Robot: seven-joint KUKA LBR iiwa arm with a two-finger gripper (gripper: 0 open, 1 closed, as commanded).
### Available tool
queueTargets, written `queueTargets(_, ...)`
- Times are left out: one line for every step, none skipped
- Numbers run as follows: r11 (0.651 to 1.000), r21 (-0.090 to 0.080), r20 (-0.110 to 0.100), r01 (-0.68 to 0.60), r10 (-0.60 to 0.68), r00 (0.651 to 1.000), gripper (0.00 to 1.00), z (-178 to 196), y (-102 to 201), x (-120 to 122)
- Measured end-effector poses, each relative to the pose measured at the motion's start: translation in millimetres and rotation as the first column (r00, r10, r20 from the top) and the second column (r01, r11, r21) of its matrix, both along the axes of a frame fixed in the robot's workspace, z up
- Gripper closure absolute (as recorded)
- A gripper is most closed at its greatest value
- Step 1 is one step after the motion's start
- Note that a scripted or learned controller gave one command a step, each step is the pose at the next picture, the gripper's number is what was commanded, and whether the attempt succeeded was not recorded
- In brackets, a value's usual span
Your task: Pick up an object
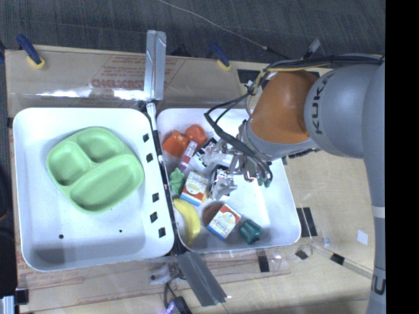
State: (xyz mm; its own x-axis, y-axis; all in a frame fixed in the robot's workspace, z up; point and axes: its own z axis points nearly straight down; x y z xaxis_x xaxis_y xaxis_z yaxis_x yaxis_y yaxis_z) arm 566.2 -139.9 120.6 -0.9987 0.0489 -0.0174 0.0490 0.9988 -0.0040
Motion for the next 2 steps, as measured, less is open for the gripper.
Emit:
queueTargets(0.999,0.005,-0.013,0.049,-0.049,0.999,0.00,-28,30,-53)
queueTargets(0.997,0.002,-0.011,-0.082,0.082,0.997,0.00,46,-8,0)
